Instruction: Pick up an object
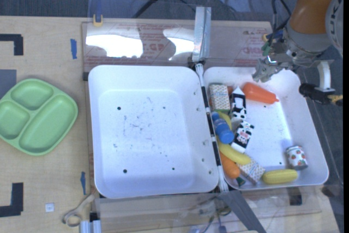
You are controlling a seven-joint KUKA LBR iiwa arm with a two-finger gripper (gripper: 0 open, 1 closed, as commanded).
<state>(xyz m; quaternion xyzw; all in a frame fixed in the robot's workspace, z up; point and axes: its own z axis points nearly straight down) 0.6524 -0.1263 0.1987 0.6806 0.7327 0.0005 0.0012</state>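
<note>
The right bin (305, 133) holds several small items: an orange carrot (259, 93), a patterned box (219, 96), a blue bottle (222, 129), two black-and-white cow figures (238, 106) (243, 135), a yellow banana (235, 154), a yellow piece (280, 175) and a small printed cup (295, 156). My gripper (265, 71) hangs over the bin's back edge, just above and behind the carrot. Nothing shows between its fingers.
The left bin (109, 84) lies beside the right one, with a metal divider post (202, 30) behind them. A green sectioned plate (36, 116) rests on the bench at far left. Cables loop over the arm's orange band (313, 3).
</note>
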